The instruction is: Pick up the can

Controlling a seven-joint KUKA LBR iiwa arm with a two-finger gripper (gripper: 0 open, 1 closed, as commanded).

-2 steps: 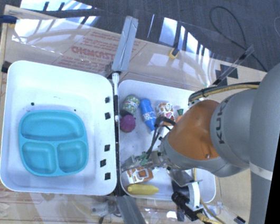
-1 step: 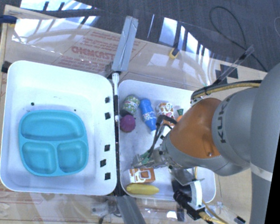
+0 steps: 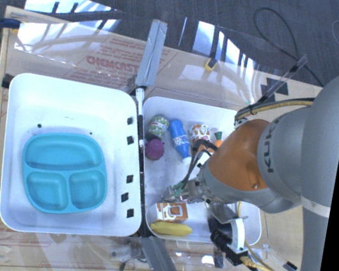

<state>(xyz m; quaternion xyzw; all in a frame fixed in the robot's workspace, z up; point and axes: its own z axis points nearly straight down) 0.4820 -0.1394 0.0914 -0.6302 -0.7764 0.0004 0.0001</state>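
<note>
Inspector: Jaw state cannot be told; the gripper (image 3: 180, 192) sits low in the right bin (image 3: 155, 181), under the orange wrist.

Second: And the can (image 3: 159, 126)?

Inspector: Upper left of that bin, well apart from the gripper, beside a blue bottle (image 3: 180, 139) and purple ball (image 3: 155, 149).

Second: Risk?

Inspector: Likely closing on the small carton (image 3: 171, 212) or banana (image 3: 171, 228) instead.

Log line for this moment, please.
phase: reach | arm: over right bin | can: lying at far end, not held | left bin: blue tray
</note>
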